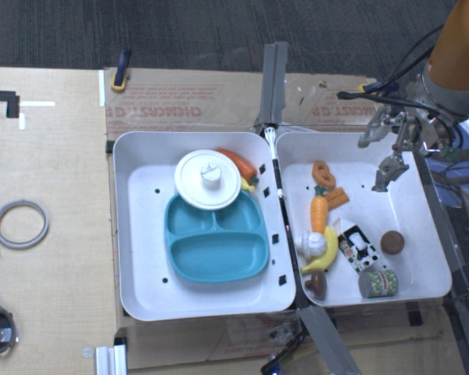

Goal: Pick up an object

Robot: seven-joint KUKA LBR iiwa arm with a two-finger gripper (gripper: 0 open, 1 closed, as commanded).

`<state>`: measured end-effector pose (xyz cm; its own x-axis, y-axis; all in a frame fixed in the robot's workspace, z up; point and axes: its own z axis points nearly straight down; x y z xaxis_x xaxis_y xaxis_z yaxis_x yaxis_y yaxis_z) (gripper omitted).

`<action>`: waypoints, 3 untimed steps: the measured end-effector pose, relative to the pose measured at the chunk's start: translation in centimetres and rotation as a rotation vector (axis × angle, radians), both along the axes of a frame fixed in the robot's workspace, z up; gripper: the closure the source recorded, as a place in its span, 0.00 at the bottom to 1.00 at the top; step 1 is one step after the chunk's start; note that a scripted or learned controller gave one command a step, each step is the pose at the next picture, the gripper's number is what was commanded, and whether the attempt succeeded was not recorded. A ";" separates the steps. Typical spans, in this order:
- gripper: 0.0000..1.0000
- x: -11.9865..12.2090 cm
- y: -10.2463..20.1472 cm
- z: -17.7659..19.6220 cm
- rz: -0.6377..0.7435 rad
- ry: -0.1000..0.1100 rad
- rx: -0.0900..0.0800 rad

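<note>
Gripper (392, 148) hangs over far-right part of right bin (434, 233), near its far rim. Fingers spread apart, nothing between them.

Right bin contents: pretzel-shaped orange piece (323, 173) toward far-left; orange block (336, 198) just beside it; toy carrot (319, 212) along left side, touching white garlic-like piece (312, 244); banana (326, 251) curving under that. Dark brown item (316, 285) at near-left corner. Black/white patterned item (356, 245) mid-bin. Brown ball (392, 243) toward right wall, well apart from gripper. Green-labelled can (377, 282) lying on side by near rim.

Left bin (133, 233): blue divided tray (216, 241) centre, white round lid (209, 180) on its far edge; orange/yellow toy pieces (242, 166) behind lid.
</note>
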<state>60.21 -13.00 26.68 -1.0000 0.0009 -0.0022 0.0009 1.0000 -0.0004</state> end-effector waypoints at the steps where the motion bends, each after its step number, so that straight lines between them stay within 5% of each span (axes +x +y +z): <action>1: 0.00 0.6 2.8 -13.5 -0.088 0.001 0.000; 2: 0.00 -2.3 2.4 -16.6 -0.194 -0.019 0.000; 3: 0.00 -5.0 3.3 -17.4 -0.277 0.000 0.001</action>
<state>55.17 -9.70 9.23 -0.9615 0.2746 -0.0020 0.2746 0.9615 0.0002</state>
